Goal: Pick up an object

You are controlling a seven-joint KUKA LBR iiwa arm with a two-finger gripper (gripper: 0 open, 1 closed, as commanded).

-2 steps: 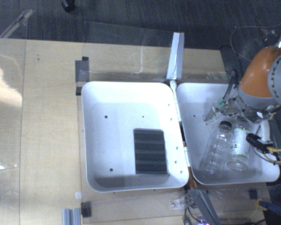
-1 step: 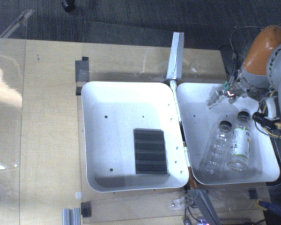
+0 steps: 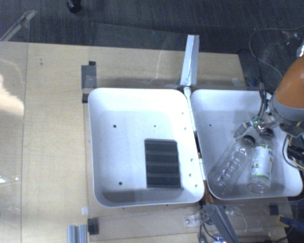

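While the desk [image 3: 50, 151] lies bare at left | left bin [image 3: 99, 135]: dark ridged tray [image 3: 162, 163] flat near its front | right bin [image 3: 213, 110]: two clear bottles [image 3: 232, 166] [image 3: 261, 168] side by side | hand [image 3: 257, 125] just above their caps, grip: cannot tell

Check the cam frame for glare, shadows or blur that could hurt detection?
Camera view: sharp overall. Glare washes the bench's left side. Soft shadow along the left bin's near wall. The two clear bottles in the right bin are low-contrast against white. The claw sits in clutter at the bottle caps.
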